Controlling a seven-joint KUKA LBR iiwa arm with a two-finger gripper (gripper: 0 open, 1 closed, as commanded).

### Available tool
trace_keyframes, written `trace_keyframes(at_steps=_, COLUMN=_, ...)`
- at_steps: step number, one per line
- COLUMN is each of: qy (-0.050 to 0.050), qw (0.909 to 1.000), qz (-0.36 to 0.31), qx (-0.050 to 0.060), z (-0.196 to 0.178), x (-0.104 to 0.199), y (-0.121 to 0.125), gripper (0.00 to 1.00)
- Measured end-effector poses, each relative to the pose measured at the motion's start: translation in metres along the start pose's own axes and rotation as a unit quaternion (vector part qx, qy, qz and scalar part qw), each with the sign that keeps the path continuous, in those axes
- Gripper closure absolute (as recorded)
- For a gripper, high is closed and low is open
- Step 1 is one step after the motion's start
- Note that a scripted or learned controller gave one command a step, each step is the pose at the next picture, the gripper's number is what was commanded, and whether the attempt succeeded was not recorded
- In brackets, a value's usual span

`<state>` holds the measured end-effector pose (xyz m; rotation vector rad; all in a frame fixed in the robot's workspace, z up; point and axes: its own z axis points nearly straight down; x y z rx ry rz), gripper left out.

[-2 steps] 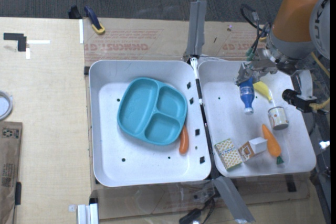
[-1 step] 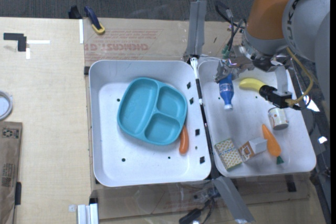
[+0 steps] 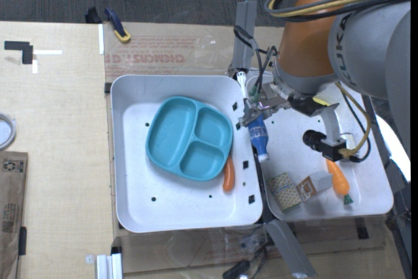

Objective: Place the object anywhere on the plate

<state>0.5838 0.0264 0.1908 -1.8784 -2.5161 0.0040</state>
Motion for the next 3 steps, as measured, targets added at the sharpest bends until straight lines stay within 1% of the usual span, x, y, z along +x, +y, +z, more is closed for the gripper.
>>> trace_keyframes(at_steps=1, qy=0.000, qw=0.9996, qz=-0.028, qx=0.000, z=0.000, x=0.056, y=-0.005, gripper=1.00)
trace_keyframes(at_steps=2, qy=0.000, qw=0.9996, qz=-0.027, qx=0.000, z=0.000, x=0.056, y=-0.005, gripper=0.00)
trace_keyframes(at_steps=3, qy=0.000, qw=0.9977, qz=-0.068, qx=0.000, z=0.036, x=0.137, y=0.022, gripper=0.00)
